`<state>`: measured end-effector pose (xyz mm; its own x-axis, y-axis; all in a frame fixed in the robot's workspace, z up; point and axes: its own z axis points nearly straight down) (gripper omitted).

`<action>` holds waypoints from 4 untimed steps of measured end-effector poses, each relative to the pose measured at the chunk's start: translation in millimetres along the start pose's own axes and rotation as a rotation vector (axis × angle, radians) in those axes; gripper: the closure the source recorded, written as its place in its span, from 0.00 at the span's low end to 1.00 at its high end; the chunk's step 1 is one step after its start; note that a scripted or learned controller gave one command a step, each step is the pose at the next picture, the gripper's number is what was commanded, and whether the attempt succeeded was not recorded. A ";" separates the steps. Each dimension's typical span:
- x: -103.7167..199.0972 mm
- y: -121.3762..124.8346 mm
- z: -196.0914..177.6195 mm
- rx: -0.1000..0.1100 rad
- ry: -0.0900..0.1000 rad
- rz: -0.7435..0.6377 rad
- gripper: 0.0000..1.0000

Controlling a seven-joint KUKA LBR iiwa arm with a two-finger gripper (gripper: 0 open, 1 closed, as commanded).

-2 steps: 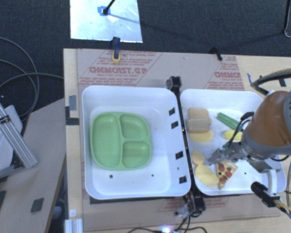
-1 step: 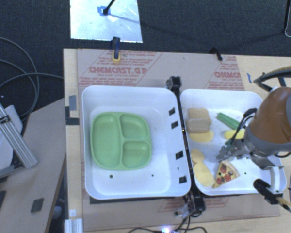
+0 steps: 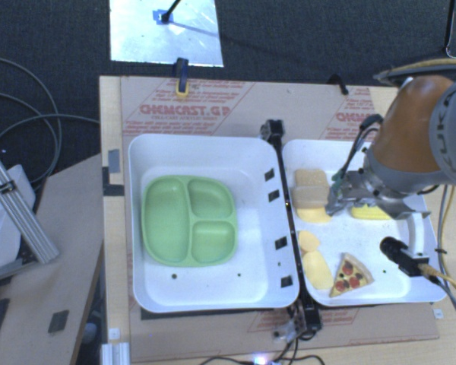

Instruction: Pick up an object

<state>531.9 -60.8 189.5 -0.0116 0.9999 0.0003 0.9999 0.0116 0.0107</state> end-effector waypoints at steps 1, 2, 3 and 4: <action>39.0 -23.4 5.3 0.011 0.002 0.003 1.00; 84.8 -16.1 5.2 0.009 0.002 0.002 1.00; 97.2 -35.4 5.1 0.011 0.001 0.005 1.00; 112.8 -9.9 5.2 0.008 0.001 0.005 1.00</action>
<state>520.7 51.9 184.3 -0.0066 1.0000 0.0010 1.0000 0.0066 0.0029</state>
